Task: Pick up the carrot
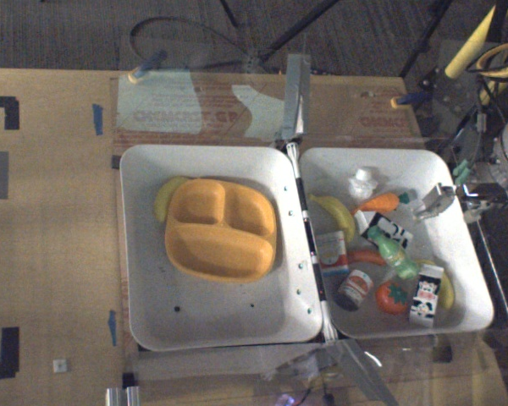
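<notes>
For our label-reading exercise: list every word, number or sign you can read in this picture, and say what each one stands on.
None reads clearly.
Mirrored print on the clear plastic sheet above the bins: too faint.
Black-and-white carton: marks too blurred.
White cow-print milk carton: no legible text.
Small red-labelled jar: label too small.

A single fixed camera looks down at a slant from above the worktop (51, 227), far enough to take in both white bins (144, 252), which lie left of the pincer (436, 201) at frame right.
</notes>
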